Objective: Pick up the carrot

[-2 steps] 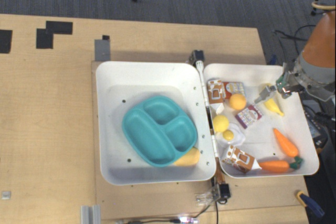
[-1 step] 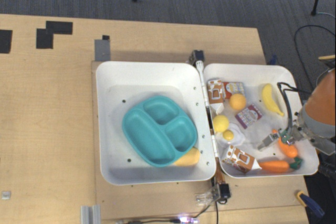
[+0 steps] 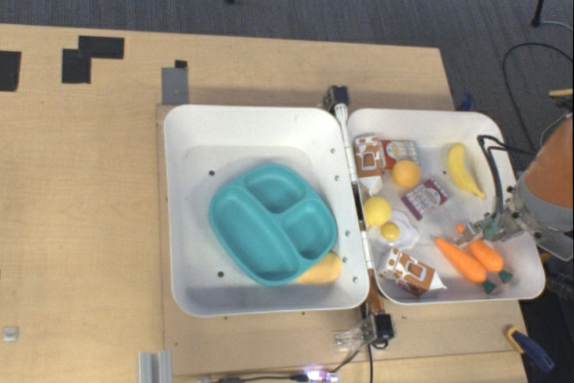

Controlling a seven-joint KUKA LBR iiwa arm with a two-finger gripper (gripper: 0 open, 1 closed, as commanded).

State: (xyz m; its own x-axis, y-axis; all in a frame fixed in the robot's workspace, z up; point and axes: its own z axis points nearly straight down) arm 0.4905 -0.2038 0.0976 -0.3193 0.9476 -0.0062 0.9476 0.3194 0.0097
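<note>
A: The arm comes in from the right, and its two-finger gripper [image 3: 489, 227] hangs low over the right-hand shallow white bin [image 3: 430, 123]. Whether it is spread or pressed together cannot be told; the tips are too small and blurred.

B: And the target?

A: Two tapered orange carrots with green stubs lie side by side near that bin's front right corner. The longer carrot [image 3: 460, 260] runs diagonally; the shorter carrot [image 3: 487, 255] lies just beside it, closest to the gripper.

B: So what might go wrong?

A: Probably the two touching each other. A descent between them could nudge both aside or pinch only a rounded edge, which would likely slip out on the lift.

B: Anything else crowding it?

A: A brown and white carton [image 3: 411, 273] sits near the longer carrot's tip, and a curved yellow banana [image 3: 463, 169] lies farther back. The left bin [image 3: 193, 130] holds a teal divided plastic plate [image 3: 273, 221], well apart
</note>
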